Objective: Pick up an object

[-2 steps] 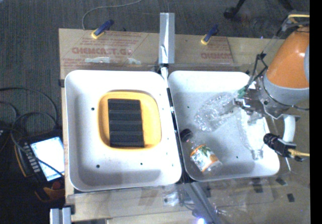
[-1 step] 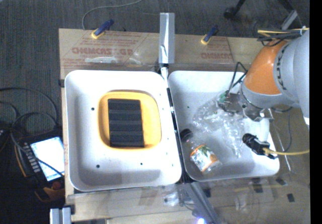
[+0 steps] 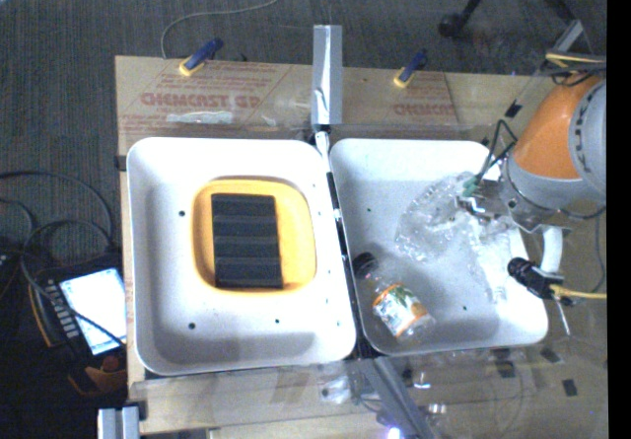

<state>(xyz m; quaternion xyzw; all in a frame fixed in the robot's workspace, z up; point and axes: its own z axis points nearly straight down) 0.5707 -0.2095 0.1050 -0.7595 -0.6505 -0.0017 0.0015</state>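
Observation:
In the right bin [image 3: 394,171] a crumpled clear plastic wrapper [image 3: 434,220] lies near the middle. A clear plastic bottle [image 3: 392,301] with a black cap and an orange-green label lies at the bin's front left. The left bin [image 3: 158,181] holds a yellow tray with a black ridged insert [image 3: 246,240]. My gripper [image 3: 483,200] hangs at the right side of the right bin, right by the wrapper's right edge, under the arm's orange band [image 3: 552,136]. Whether anything sits between its fingers is hidden.
Two blue-and-yellow clamps [image 3: 200,54] [image 3: 411,66] hold the board behind the bins. A grey upright bar [image 3: 325,82] stands between the bins at the back. A tablet [image 3: 89,304] and cables lie on the floor to the left.

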